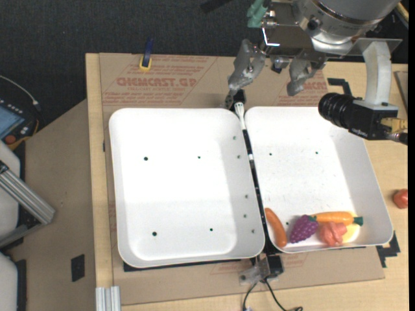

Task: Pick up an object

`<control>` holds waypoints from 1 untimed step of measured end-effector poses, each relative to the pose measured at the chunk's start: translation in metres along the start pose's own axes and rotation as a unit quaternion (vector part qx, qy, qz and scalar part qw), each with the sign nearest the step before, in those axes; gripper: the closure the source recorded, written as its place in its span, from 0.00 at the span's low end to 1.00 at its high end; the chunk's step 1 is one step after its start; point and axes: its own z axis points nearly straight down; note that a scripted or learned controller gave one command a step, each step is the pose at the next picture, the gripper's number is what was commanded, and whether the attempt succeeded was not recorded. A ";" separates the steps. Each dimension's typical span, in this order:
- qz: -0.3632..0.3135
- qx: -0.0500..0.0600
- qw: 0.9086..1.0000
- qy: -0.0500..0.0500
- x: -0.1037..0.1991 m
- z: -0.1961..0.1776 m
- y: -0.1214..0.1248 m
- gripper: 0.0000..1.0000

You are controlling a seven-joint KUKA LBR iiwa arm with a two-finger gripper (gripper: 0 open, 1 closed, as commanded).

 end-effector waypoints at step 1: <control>0.003 0.007 1.000 -0.002 -0.015 0.014 -0.017 0.00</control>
